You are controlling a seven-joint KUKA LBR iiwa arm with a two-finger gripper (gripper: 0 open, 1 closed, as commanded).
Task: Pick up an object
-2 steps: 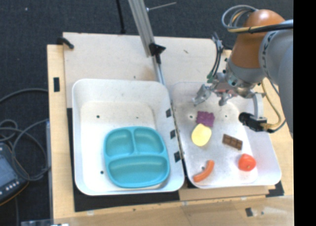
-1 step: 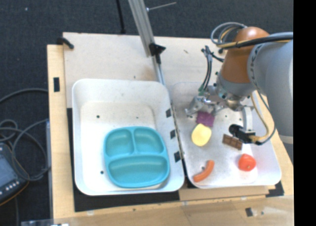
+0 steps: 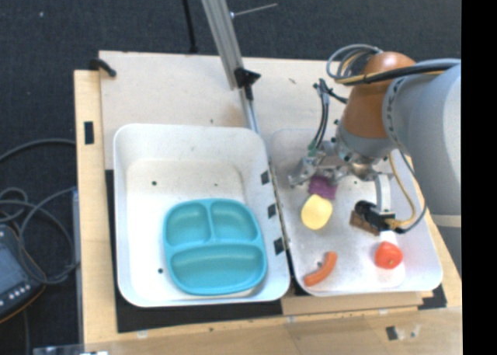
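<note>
My gripper [image 3: 321, 173] is low over the back of the right bin [image 3: 419, 272], directly above a small purple object [image 3: 321, 187]. The purple object lies right under the gripper's tip, and part of it is hidden by the gripper. Just in front of it lies a round yellow object [image 3: 316, 212]. An orange carrot-like piece [image 3: 321, 268] rests near the bin's front edge. A red and white object [image 3: 388, 257] sits at the front right, and a dark brown object [image 3: 368, 216] lies behind it.
The left bin [image 3: 136, 190] holds a teal divided plate [image 3: 213, 246] at its front. A slanted metal pole [image 3: 221, 23] rises behind the bins. The grey arm with its orange band [image 3: 373, 105] covers the right bin's back right corner.
</note>
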